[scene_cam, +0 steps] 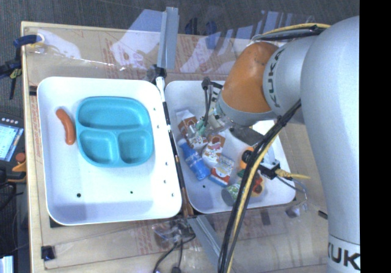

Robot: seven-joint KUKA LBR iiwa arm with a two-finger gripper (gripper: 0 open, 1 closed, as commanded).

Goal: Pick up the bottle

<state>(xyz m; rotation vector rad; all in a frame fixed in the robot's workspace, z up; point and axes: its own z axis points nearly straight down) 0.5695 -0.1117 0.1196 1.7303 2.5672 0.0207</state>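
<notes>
Camera view: the right bin (183, 91) carries a heap of small items, and the bottle (193, 161), blue and lying on its side, rests near the bin's left wall, just beside a red-and-white packet (215, 151). Its long axis runs diagonally, from upper left down toward the bin's front right. The claw (208, 124) hangs over the heap below the arm's orange band (247, 79); the bottle lies just below and slightly left of it in the frame, toward the bin's front edge. Whether the claw is released or clenched cannot be told, as the wrist hides it. Judgement: the approach needs a short shift toward the bin's front, with the closing direction set across the bottle's diagonal axis
</notes>
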